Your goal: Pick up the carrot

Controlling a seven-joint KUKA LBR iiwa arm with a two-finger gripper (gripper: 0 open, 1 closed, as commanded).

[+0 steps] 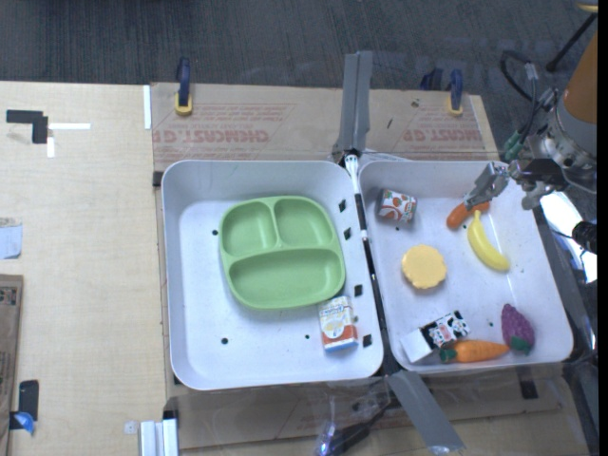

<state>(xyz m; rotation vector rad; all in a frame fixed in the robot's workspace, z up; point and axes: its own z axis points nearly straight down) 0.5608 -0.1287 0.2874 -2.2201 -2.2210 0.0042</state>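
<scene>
The carrot (478, 351) lies on its side in the right bin (549, 255), close to that bin's near wall, with its green leafy end pointing toward the left and its orange body running to the right. Just beside its leafy end, on the left, a small black-and-white carton (435, 335) lies tilted, and a purple bunch of grapes (518, 326) sits just past the carrot's right tip. The gripper (483, 196) is at the far side of the same bin, well apart from the carrot, reaching in from the right under the grey arm (560, 155). Its tip is down next to a small orange piece (459, 216), and they look to be touching, but whether the claw is released, clenched or grasping anything cannot be told from this angle. A yellow banana (487, 246) lies just below the gripper, a round yellow item (424, 266) rests near the middle of the bin, and a small printed can (397, 206) lies toward the far left corner. In the left bin (176, 283) a green divided plate (282, 252) sits in the middle, with a small juice carton (337, 324) just beside its near right corner
</scene>
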